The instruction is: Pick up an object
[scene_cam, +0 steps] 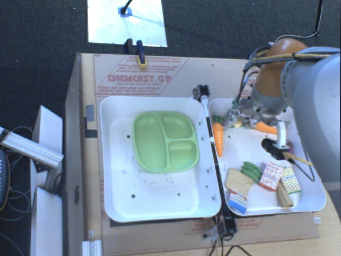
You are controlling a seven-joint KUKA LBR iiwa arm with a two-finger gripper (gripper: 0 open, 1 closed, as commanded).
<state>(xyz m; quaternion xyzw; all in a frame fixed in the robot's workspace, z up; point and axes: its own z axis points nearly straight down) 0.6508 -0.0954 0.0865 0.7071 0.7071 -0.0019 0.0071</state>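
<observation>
Currently, camera view: the tool [237, 117] sits low over the far left corner of the right bin [315, 197], with the grey arm reaching in from the right. Whether it is released or clenched cannot be told; nothing is seen grasped.

A carrot [218, 139] lies just beside the tool, along the bin's left wall. A bread slice [239, 181], green pea pod [250, 170], red-and-white box [272, 175] and yellow box [290, 183] are grouped at the near end of the same bin.

The left bin [114, 143] holds a green divided plate [165, 142]. Both bins rest on the surface [138, 68].
</observation>
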